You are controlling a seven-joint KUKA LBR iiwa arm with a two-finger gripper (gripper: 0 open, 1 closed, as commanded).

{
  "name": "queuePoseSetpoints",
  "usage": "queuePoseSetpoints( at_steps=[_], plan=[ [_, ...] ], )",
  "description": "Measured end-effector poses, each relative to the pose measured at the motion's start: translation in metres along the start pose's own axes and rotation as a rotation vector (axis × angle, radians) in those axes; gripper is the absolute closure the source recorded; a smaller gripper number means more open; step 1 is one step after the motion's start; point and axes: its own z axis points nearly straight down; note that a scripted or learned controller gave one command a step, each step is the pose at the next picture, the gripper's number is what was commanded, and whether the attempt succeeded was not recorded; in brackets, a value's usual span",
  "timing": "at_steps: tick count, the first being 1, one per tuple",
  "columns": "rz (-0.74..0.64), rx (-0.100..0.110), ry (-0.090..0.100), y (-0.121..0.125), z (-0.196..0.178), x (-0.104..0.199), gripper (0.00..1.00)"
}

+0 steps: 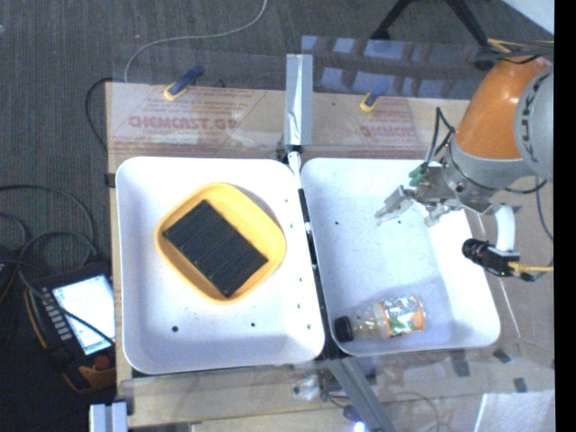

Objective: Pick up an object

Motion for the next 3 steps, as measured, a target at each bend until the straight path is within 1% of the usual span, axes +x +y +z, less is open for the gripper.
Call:
queuePoseSetpoints(
  at_steps=[1, 2, 3],
  plan=[
    [-0.064, 0.000, -0.001, -0.100, -0.002, -0.030, 0.00],
    [-0.178, -0.016, -0.005, -0.095, 0.090, -0.027, 0.00],
    [-0.178, -0.020, -0.004, -0.092, 0.082, -0.026, 1.00]
  ],
)
